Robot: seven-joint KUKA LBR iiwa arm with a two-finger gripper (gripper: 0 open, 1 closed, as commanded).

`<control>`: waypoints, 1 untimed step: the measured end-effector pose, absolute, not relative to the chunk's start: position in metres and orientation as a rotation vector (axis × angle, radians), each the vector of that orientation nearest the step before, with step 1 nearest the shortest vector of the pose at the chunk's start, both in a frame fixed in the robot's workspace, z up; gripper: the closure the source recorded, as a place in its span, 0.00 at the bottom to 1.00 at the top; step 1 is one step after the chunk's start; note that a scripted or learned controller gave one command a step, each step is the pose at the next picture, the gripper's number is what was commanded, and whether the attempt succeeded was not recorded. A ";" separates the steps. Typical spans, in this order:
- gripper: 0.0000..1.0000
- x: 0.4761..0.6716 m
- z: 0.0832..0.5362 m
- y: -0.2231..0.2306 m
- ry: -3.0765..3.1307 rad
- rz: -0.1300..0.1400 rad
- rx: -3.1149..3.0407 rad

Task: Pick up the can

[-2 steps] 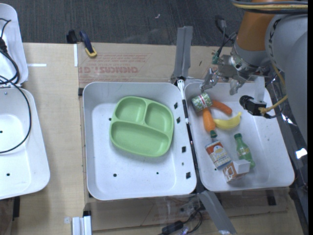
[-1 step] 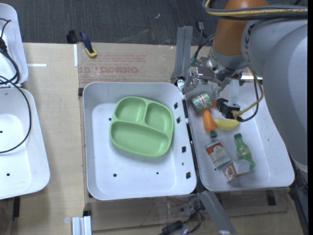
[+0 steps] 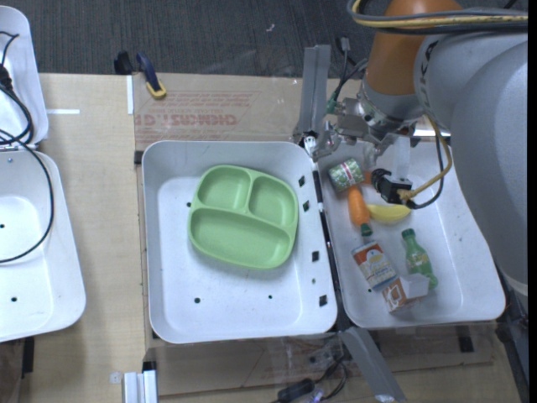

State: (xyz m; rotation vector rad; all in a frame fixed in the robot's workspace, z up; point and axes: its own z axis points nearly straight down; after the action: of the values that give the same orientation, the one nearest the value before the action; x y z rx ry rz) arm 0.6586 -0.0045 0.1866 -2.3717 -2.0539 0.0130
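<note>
nearest you in the right-hand shallow white bin, a small orange-and-white juice carton and a green plastic bottle lie side by side, well apart from the job. further back, an orange carrot and a yellow banana sit just below the small green-labelled metal can, which lies tilted on its side at the bin's far left corner, close against the wall. your risk is there: a can on its side may roll under contact, and a low approach could nudge the carrot or catch the wall. just above the can hangs the grey two-finger gripper; you cannot tell whether it is apart or together, and nothing shows between its tips. over in the left white bin, the pale green divided plate is out of the way.
</note>
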 end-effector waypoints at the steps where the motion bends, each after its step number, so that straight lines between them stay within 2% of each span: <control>1: 0.00 0.659 0.187 -0.053 -1.999 0.010 -2.419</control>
State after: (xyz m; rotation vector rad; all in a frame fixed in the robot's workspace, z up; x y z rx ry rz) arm 0.6586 -0.0529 0.1874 -2.4190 -1.9991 0.0103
